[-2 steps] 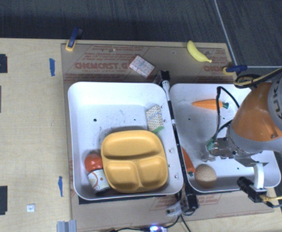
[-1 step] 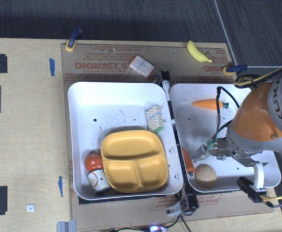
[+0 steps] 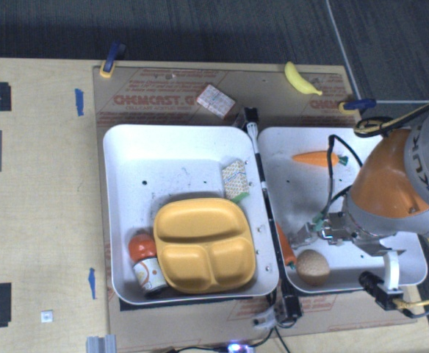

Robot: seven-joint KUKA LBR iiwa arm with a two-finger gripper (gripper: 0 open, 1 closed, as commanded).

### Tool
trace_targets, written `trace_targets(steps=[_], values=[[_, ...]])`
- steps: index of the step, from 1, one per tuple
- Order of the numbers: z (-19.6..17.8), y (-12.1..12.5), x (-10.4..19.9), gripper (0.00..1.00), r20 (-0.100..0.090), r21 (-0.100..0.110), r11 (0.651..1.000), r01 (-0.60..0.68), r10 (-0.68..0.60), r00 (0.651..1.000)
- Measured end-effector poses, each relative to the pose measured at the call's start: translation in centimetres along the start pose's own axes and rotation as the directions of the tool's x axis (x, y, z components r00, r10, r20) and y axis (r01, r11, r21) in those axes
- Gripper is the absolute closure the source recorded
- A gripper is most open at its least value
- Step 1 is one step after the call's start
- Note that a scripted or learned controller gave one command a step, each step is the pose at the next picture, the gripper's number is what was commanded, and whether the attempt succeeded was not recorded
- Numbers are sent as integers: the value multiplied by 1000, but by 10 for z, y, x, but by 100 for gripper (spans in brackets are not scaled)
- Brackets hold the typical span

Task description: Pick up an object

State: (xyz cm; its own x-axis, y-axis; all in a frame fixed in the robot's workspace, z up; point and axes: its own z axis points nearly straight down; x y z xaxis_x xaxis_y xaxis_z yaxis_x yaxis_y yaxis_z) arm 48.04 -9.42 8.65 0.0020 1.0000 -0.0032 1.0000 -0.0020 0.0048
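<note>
In the right bin (image 3: 413, 274) a brown round object (image 3: 313, 266) lies near the front left corner. An orange carrot (image 3: 314, 159) rests toward the bin's back. A thin orange piece (image 3: 285, 247) lies along the left wall. My gripper (image 3: 314, 232) hangs low over this bin, just behind the brown round object, with the grey and orange arm (image 3: 387, 186) reaching in from the right. The left bin (image 3: 126, 160) holds a yellow compartment tray (image 3: 202, 243), a red and white can (image 3: 145, 262) and a small patterned packet (image 3: 234, 177).
On the cardboard behind the bins lie a yellow banana (image 3: 301, 79) and a small patterned box (image 3: 215, 100). Blue clamps (image 3: 112, 57) grip the cardboard's back edge. Black cables (image 3: 341, 168) loop from the arm over the right bin.
</note>
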Motion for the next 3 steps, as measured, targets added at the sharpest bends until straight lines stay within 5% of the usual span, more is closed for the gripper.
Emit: trace_targets(steps=[1,2,3], values=[[-10,1,1,100,-2,-1,1000,1,-1,1000],[-10,1,1,0,-2,-1,1000,1,-1,1000],[0,0,1,0,0,0,1000,0,0,1000]])
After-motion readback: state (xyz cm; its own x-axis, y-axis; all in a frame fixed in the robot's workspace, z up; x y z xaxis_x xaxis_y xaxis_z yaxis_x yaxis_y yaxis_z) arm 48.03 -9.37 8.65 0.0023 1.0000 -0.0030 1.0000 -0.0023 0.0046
